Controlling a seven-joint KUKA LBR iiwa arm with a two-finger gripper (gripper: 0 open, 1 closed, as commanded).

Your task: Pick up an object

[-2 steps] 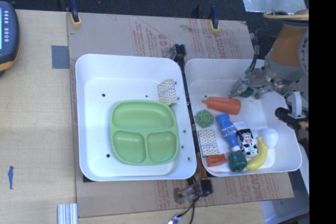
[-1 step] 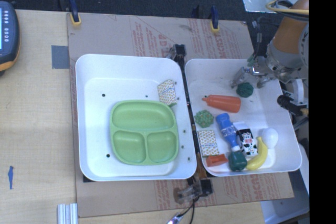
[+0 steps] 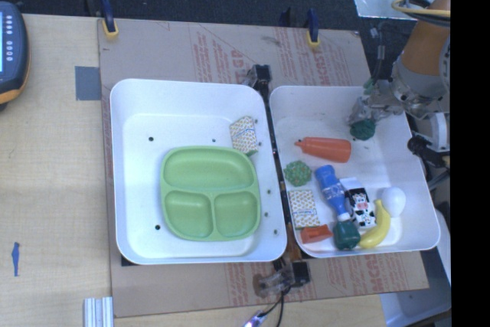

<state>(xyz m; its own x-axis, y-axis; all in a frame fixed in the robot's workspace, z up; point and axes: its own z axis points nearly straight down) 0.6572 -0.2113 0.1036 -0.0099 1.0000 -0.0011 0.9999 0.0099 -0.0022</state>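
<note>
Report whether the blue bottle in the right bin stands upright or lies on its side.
Lying on its side: the blue plastic bottle stretches lengthwise across the right white bin's floor.

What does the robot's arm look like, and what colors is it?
The arm is thick and rounded, like a fat tube. Its shell is grey, with an orange band wrapped around it above the wrist. Below that sits a lighter metal wrist part, and the gripper at its end looks small, grey and metallic. Dark cables run along the arm's side. I can't make out any markings or writing on it.
</note>
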